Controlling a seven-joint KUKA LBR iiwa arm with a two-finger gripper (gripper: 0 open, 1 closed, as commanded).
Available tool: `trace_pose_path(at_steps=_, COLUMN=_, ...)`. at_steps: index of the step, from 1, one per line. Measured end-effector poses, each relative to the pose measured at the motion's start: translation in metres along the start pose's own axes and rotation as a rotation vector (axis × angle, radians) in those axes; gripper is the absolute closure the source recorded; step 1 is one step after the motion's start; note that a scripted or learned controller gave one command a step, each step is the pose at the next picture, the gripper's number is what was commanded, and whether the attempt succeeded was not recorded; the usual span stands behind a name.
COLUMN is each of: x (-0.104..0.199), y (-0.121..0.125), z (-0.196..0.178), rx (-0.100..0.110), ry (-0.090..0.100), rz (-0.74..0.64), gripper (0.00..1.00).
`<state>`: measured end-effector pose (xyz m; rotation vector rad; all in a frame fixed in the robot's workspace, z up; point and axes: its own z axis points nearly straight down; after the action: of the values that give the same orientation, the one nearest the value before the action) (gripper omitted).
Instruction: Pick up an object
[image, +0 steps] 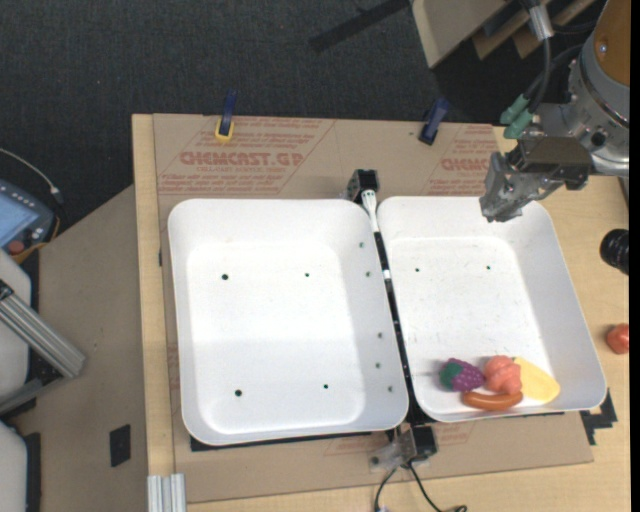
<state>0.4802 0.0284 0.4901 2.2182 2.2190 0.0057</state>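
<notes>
Right bin (560, 270): white, shallow, on a brown board (300, 150). Contents grouped in the near right corner: a purple grape bunch (462, 375), an orange-red toy fruit (503, 373) just to its right, a yellow piece (538, 383) against the right wall, and a red-orange sausage-shaped item (491, 400) lying along the near edge below them; all appear to touch or nearly touch.

Left bin (190, 300): white, beside the right one.

Gripper (500, 208): over the far edge of the right bin, well apart from the toys, nothing between its fingers; whether released or clenched cannot be told.

Clamps: a yellow-and-blue clip (226, 120) and a blue clip (434, 120) on the board's far edge.
</notes>
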Motion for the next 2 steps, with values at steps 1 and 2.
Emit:
trace_pose_path(at_steps=1, x=-0.006, y=-0.003, z=0.129, rx=0.021, ry=-0.001, rz=0.003, gripper=1.0)
trace_pose_path(at_steps=2, x=-0.005, y=-0.001, z=0.111, rx=0.001, ry=0.0, rz=0.001, gripper=1.0)
